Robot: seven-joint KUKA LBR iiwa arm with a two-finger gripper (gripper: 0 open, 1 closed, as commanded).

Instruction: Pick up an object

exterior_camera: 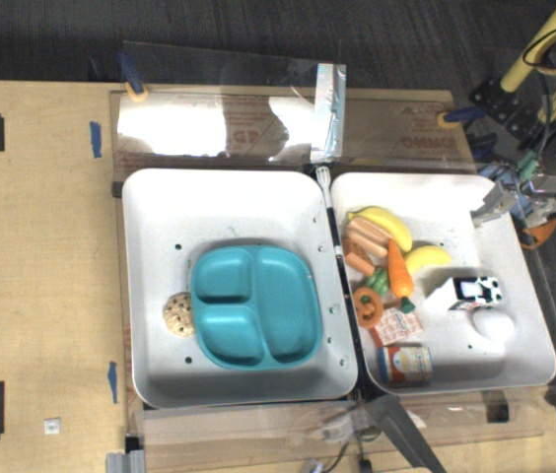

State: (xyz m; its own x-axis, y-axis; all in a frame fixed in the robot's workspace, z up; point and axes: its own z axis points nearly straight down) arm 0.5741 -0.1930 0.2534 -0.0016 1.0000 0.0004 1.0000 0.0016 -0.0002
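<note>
Two white bins sit side by side on the bench. The left bin [150, 205] holds two things: one teal tray [255, 304] with three compartments, lying near the middle and reaching toward the near wall, and one cookie [178, 314] just beside the tray's left edge. Bare floor is open along that bin's far side and left side. The right bin [529, 348] holds a cluster packed against its left wall: one banana [386, 221] at the far end, hot dogs [364, 236] touching it, a yellow lemon-like piece [428, 257] just to the right, one carrot [399, 269] lying across the middle of the pile, a small orange ring [368, 304] and a red-and-white packet [394, 325] below it, and one can [402, 363] on its side nearest the front wall. Apart from the pile, toward the right, lie one small black-and-white object [478, 291] and one white rounded object [495, 324]. The bin's far right corner and the strip along its right wall are bare. The gripper [500, 203] hangs over the far right rim of the right bin, well apart from the pile; whether its jaws are apart or closed cannot be told, and nothing is seen in them.
</note>
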